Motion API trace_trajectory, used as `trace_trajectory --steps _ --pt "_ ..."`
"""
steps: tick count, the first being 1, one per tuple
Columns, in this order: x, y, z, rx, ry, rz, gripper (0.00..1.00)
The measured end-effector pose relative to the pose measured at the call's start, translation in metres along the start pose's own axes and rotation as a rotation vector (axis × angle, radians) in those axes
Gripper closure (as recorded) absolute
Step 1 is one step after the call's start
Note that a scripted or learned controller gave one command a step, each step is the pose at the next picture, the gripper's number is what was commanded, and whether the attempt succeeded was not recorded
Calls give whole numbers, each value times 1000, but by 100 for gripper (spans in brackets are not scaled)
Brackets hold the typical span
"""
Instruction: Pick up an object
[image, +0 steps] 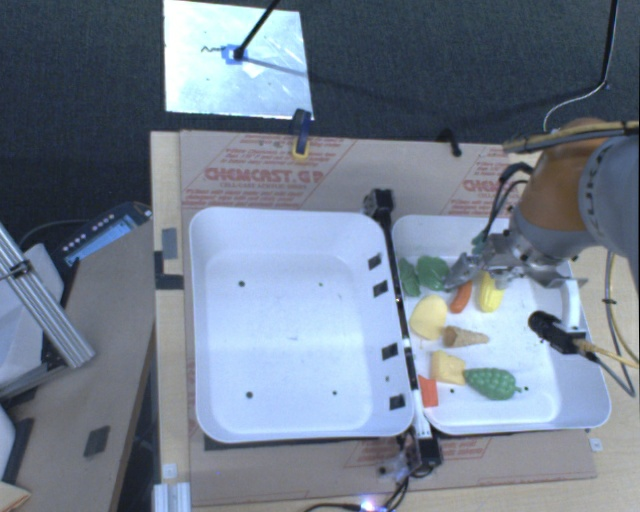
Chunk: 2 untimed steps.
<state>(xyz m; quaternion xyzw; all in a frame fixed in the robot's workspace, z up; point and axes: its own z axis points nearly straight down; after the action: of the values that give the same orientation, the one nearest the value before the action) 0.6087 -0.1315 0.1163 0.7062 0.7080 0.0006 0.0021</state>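
- A grey arm with an orange band is seen reaching in from the right over the right bin (585, 405) of two white bins on the counter (260, 175); the left bin (210, 240) lies beside it, the two rims touching.
- The claw (478, 268) is lowered into the far part of the right bin, among a scatter of toy foods; how far it is open cannot be told from this view, and nothing is seen gripped in it.
- Just on the near side of the claw lie an orange carrot (460, 297) and a yellow corn cob (490, 292), side by side; the carrot's long axis runs roughly near-to-far, tilted a little.
- A green piece (432, 271) rests immediately to the left of the claw, near the bin's left wall.
- Further toward the near edge are found a yellow lemon-like piece (428, 317), an ice-cream cone (465, 337) lying on its side, a yellow wedge (448, 368) and a green knobbly fruit (490, 382).
- The carrot and the corn cob are judged the likeliest targets, being closest to the claw; a short move toward the near side would be called for.
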Motion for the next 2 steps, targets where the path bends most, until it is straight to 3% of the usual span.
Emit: trace_trajectory --steps 1,2 --pt "1 -1 -15 -1 1 0 100" --pt "82 52 -132 -13 3 -11 100"
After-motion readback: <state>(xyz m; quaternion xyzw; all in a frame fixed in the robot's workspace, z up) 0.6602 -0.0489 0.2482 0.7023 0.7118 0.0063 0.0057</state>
